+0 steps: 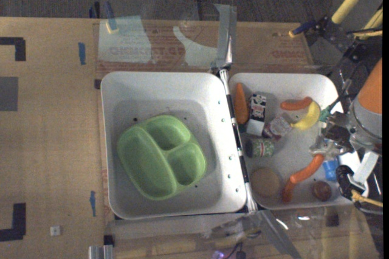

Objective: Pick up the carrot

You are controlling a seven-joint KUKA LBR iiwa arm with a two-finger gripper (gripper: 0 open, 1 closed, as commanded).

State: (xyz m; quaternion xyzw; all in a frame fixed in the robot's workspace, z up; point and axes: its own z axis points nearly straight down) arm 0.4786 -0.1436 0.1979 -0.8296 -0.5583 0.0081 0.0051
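The carrot [241,103] is lying along the left wall of the right bin [276,81], beside a small milk carton [258,107]. The gripper [333,137] is hovering at the bin's right side near a banana [310,115], well apart from the carrot; whether it is open cannot be told. A green divided plate [161,156] is sitting in the left bin [121,93].

We see the carrot [241,103], orange and tapered, lying lengthwise against the left wall of the right bin [285,78], near its far corner, beside a small carton [258,107].
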